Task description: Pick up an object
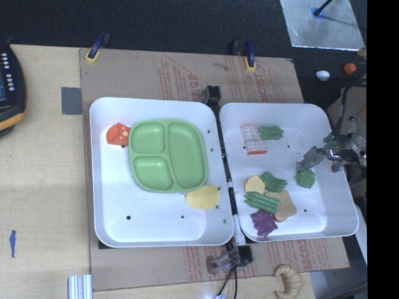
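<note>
my gripper (312,159) hovers low at the right bin's (312,114) edge, grip width unreadable, just beside the green broccoli piece (305,179), which could skid against the wall if i close off-centre.

Single fixed camera above bench (43,185), looking down aslant on both bins (100,167).

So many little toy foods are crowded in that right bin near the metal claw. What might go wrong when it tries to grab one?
Two risks. The gripper sits beside the green broccoli piece, close to the right bin's wall, so it may nudge the piece away rather than catch it. Further in, the yellow piece, green beans and purple piece touch or overlap, so a grab there might lift two or slip off.
</note>
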Tool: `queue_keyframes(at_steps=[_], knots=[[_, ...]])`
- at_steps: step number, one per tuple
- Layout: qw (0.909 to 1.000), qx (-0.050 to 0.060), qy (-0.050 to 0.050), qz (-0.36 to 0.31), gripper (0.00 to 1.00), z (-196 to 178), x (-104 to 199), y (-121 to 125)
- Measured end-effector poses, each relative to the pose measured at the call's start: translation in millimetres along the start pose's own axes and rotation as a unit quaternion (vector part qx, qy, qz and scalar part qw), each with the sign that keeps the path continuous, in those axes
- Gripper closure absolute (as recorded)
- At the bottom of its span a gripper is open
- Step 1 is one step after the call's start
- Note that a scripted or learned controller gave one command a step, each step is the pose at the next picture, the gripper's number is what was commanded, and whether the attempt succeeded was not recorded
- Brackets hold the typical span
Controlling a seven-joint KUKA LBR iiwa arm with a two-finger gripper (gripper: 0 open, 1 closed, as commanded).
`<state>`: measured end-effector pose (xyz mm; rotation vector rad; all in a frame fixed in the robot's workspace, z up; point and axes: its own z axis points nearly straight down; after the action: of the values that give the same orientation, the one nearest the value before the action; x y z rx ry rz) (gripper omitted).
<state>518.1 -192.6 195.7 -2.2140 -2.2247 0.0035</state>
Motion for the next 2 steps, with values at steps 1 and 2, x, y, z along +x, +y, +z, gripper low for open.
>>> queue_keyframes(at_steps=[1, 2], knots=[[1.0, 0.003, 0.001, -0.001, 0.0, 110.0, -9.2, 18.9], [1.0, 0.0, -0.001, 0.0, 1.0, 92.9, -10.9, 20.1]])
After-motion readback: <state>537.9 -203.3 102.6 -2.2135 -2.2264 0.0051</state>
